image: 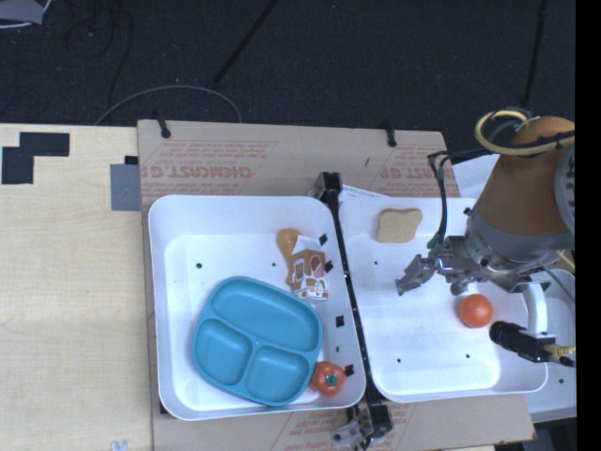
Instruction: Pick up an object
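The jaws (pixel 424 272) were seen low in the right bin (pixel 427 383) — near a red ball (pixel 476 310) — but open or shut could not be told.

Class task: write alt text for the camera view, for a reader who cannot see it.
A grey-and-orange arm reaches from the right over the right bin, its hand between a bread slice and a tomato. The left bin holds a blue tray, a small packet and a second tomato.

Lab: white bins (pixel 169 252), taped cardboard (pixel 282 158).
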Controlling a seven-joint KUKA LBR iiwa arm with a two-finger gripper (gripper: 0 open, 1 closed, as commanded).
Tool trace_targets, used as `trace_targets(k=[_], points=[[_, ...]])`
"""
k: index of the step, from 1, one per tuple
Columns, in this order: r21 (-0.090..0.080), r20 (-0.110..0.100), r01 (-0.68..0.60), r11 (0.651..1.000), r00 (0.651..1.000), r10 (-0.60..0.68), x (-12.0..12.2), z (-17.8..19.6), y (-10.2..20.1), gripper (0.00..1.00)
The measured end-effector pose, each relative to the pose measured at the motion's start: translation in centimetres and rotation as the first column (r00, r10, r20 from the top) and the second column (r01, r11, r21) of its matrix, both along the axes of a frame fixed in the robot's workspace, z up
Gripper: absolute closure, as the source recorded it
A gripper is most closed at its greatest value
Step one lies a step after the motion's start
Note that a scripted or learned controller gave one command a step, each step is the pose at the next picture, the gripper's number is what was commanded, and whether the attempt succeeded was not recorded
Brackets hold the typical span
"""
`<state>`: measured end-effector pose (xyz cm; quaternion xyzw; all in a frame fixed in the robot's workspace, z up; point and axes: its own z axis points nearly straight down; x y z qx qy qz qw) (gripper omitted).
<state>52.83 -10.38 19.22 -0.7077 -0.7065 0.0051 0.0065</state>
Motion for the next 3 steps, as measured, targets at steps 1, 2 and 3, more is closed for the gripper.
trace_targets(k=[1,2,3], points=[[-0.002,0.015,-0.002,1.000,1.000,0.002,0.3,0.7,0.0,0.00],[0.000,0.009,-0.002,1.000,1.000,0.002,0.2,-3.7,0.6,0.00],[0.000,0.007,-0.002,1.000,1.000,0.002,-0.6,-9.9,1.0,0.00]])
